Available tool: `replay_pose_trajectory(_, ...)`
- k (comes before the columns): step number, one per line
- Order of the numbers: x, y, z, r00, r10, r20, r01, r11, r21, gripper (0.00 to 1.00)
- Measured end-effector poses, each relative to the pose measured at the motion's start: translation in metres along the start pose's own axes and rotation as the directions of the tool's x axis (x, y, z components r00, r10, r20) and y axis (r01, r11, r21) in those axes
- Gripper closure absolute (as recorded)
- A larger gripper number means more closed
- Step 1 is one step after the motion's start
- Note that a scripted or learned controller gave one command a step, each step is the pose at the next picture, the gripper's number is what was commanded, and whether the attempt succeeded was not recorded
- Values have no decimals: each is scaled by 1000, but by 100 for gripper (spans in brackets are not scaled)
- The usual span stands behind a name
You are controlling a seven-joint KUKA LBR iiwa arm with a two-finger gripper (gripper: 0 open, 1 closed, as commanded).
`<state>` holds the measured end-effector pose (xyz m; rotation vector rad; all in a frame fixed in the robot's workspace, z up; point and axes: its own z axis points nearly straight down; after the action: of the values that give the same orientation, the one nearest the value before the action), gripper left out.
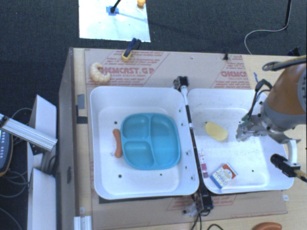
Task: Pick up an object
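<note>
The small printed box (pixel 223 175) lies at the right bin's (pixel 268 183) front; the yellow object (pixel 216 131) sits mid-bin, just left of the gripper (pixel 244 133). Grip state: cannot tell. Best to centre over 1 object before descending.

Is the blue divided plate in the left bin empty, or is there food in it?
Empty. All compartments of the blue divided plate show bare blue. The sausage lies beside its left edge, on the left bin floor.
</note>
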<state>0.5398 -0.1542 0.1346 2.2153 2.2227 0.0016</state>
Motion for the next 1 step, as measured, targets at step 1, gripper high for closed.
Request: replay_pose_trajectory(1, 0, 0, 0, 1000, 0, -1, 0, 1000, 1, 0)
